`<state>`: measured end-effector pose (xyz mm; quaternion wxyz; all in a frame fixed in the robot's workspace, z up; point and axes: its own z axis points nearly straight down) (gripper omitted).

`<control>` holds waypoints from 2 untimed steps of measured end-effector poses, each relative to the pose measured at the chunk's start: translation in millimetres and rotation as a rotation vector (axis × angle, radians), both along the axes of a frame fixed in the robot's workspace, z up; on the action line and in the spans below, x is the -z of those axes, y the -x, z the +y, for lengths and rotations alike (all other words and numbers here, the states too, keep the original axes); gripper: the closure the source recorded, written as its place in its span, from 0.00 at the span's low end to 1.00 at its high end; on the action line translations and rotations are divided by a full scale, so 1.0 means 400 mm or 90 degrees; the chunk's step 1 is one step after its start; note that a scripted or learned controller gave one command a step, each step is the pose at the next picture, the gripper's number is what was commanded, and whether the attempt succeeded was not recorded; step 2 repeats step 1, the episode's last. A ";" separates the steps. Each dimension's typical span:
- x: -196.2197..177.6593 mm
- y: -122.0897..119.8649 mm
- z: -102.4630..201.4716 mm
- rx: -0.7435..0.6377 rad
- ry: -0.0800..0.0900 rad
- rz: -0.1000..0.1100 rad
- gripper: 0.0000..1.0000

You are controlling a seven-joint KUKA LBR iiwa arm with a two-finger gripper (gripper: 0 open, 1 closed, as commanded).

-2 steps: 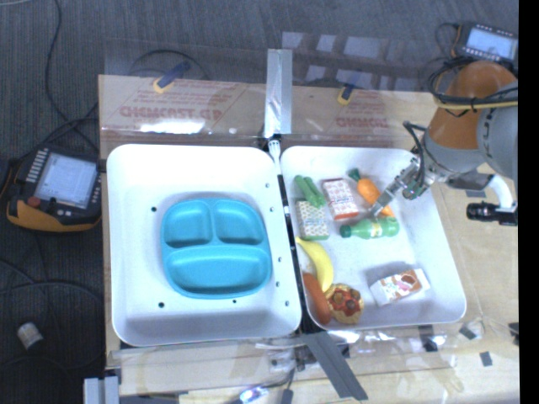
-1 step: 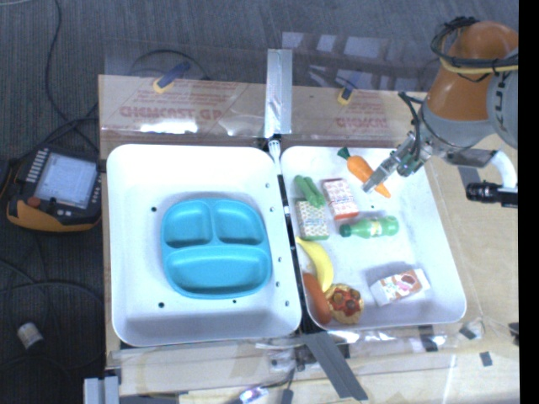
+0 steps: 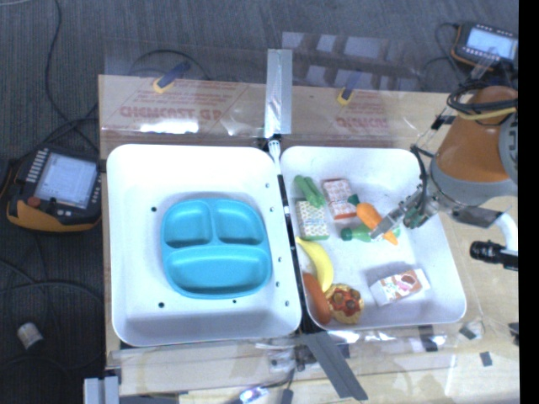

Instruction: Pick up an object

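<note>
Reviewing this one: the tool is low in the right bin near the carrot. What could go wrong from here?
The tool sits among crowded items: the carrot touches or nearly touches a green piece and lies close to a small box, so closing may catch two things or nudge one aside. The carrot looks small and rounded, so it might slip out on lifting. The right bin's wall is fairly near the arm, so a sideways correction could brush it.
</note>
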<state>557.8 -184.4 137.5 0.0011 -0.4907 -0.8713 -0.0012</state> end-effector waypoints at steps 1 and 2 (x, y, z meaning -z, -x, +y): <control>-0.270 -0.038 0.055 0.101 0.003 -0.001 1.00; -0.270 -0.038 0.055 0.101 0.003 -0.001 1.00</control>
